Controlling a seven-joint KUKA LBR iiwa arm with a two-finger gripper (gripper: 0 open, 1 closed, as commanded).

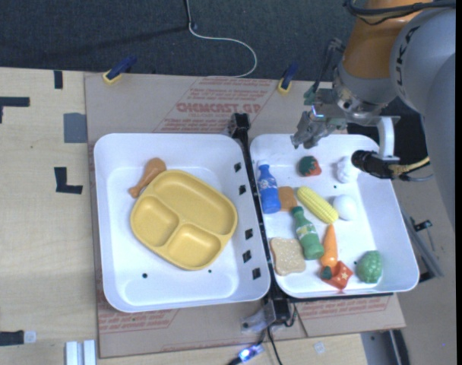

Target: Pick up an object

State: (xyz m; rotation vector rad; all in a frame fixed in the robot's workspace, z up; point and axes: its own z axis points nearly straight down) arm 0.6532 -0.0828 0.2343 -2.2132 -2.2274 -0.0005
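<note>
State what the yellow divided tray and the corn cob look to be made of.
Yellow divided tray: apparently molded plastic, smooth with a soft sheen, rounded compartment walls. Corn cob: probably toy plastic, uniform bright yellow with moulded ridges; rubber or vinyl cannot be ruled out.

Light wooden bench [33,226] under brown cardboard sheet [208,109]; dark carpet [87,14] behind.

Even, fairly bright overhead light falls on the bench. The two white bins [109,204] come close to washing out, with soft pale shadows along their inner walls. The yellow tray [184,219] carries mild sheen. The far dark floor looks grainy. Focus is slightly soft overall, and the arm [413,44] at right is blurrier.
</note>
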